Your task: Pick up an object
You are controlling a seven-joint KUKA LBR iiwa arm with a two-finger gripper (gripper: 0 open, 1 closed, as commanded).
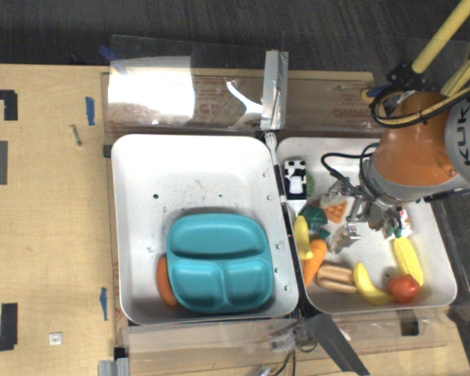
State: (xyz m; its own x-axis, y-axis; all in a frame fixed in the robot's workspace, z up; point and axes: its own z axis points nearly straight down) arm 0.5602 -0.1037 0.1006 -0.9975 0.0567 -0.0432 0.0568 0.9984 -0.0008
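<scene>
My gripper (370,224) hangs low over the middle of the right bin (442,233), below the orange wrist band. Its fingers (351,230) look spread, open, with bare white bin floor between them. Toy foods lie around it: an orange slice (337,209) and a green piece (314,217) just to its left, a corn cob (407,258) to its lower right, a yellow banana (368,283), a hot dog (334,277), a carrot (313,259) and a red tomato (404,288) near the front wall. Nothing is held.
A black-and-white item (296,175) sits at the right bin's back left corner, and a yellow piece (300,233) lies along its left wall. The left bin (188,171) holds a teal divided tray (219,262) with an orange object (164,280) partly under it.
</scene>
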